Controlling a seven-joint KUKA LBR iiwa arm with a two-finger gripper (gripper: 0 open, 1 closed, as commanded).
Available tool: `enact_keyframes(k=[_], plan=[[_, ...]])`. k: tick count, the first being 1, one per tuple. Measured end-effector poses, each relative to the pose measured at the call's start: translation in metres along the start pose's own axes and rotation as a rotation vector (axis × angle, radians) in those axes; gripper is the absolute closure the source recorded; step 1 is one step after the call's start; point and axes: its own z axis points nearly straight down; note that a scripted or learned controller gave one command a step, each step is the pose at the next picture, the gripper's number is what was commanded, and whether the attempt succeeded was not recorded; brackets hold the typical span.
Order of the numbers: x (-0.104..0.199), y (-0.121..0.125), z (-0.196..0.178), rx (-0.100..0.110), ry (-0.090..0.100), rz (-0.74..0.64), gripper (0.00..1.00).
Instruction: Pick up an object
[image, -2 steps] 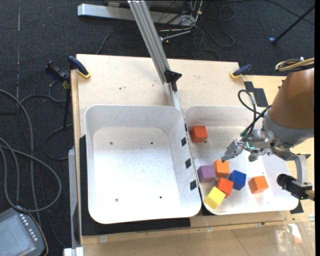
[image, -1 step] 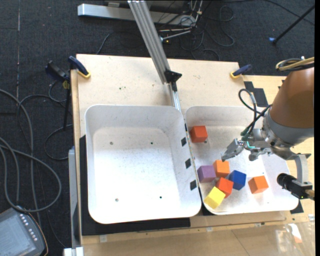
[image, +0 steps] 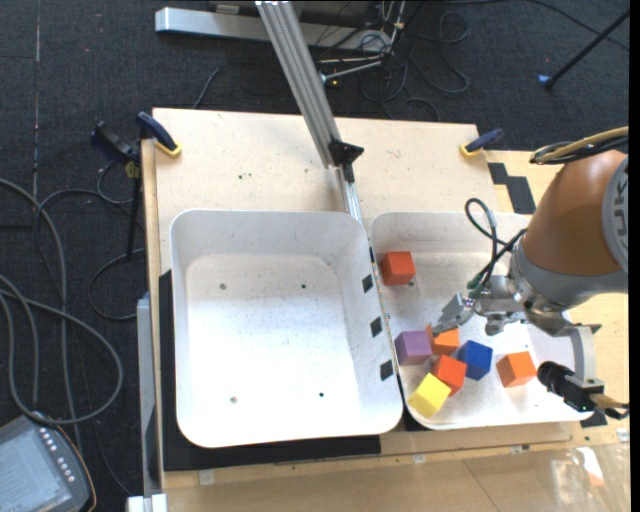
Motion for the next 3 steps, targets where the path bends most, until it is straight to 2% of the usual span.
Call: enact_keyframes(k=[1, 2, 3], plan=[[0.000, 0.001, 0.043, 0.000, 0.000, 0.000, 0.00], [-0.002, 0.008, 0.060, -0.027, -0.007, -0.001, 0.00], [-0.005, 0.008, 0.051, -0.030, -0.011, 0.004, 1.00]])
